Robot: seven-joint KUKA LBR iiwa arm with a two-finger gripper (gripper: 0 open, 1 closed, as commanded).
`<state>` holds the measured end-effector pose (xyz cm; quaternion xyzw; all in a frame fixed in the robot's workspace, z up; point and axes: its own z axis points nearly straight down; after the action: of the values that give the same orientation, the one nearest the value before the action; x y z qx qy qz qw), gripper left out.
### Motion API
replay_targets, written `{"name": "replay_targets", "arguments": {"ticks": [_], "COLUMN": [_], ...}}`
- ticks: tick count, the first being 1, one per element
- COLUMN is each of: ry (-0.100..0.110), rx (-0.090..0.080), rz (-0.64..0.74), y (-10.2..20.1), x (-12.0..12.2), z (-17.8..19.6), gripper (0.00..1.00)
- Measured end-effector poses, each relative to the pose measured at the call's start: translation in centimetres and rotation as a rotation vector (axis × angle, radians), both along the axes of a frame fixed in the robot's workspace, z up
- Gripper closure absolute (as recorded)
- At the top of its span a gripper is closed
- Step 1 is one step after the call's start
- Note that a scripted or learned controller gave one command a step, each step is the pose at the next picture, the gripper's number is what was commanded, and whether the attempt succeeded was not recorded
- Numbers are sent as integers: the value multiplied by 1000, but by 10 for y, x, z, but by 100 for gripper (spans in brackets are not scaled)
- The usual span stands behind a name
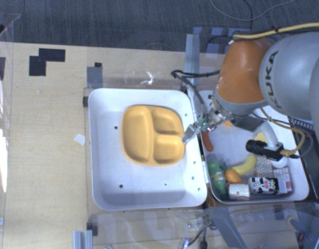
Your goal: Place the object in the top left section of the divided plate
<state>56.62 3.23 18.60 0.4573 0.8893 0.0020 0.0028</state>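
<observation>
Nearest to us, along the front of the right bin point(228, 148), we see a small white container point(238, 191) on its side, touching a printed carton point(264, 185). Just behind them sit a green item point(216, 171), a small orange fruit point(232, 176) and a banana point(245, 165), clustered close together.

A little farther back, a reddish stick-shaped piece point(207, 141) lies against the right bin's left wall. The gripper point(190, 134) hangs just beside it, to its left, over the rims where the two bins meet. We cannot tell whether the gripper is spread or pressed together, nor whether it carries anything. Which of these things is the one to be placed we cannot tell either.

Level with the gripper, the yellow divided plate point(151, 134) rests flat in the left bin point(113, 180), toward its far half. Its right edge is just beside the gripper. The plate has one long compartment on its left and two smaller ones on its right, one behind the other.

Behind the gripper rises the arm's orange band point(240, 74), with the grey arm point(297, 82) to the right of it. Farthest off, black marks point(45, 60) show on the pale bench point(40, 139).
</observation>
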Motion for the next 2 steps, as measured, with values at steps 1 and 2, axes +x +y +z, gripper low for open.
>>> {"name": "replay_targets", "arguments": {"ticks": [1,2], "ry": [-2,0], "rx": [-1,-3], "rz": [79,621], "y": [-7,24], "x": [-15,-19], "z": [49,-1], "gripper": [0,0]}}
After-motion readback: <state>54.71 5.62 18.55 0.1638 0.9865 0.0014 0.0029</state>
